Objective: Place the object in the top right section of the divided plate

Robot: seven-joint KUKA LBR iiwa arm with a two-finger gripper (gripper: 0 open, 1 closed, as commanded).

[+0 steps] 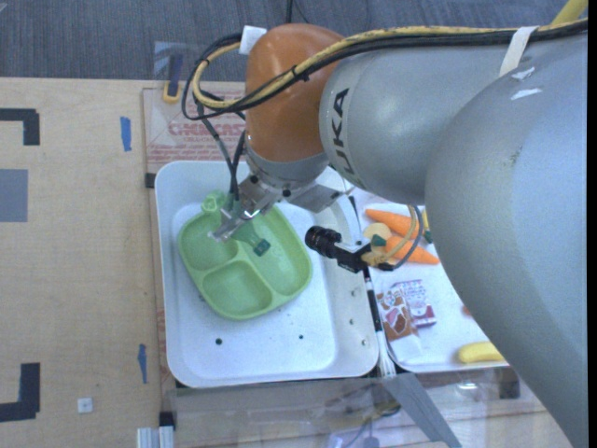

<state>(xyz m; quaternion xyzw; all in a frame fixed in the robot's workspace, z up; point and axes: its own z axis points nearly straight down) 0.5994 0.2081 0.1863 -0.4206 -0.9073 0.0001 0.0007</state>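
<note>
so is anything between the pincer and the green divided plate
Nothing visible is. The pincer hangs right over the green divided plate in the left bin, at the plate's upper sections. A small dark object lies on the plate just beside it.

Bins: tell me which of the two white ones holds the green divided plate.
The left bin; the green divided plate lies in it, while the right bin holds a carrot.

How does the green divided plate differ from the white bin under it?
The green divided plate is light green and rounded; the white bin is white and rectangular. The plate is smaller, lies inside the bin, and has three sections; the bin has one. Both are shallow.
</note>
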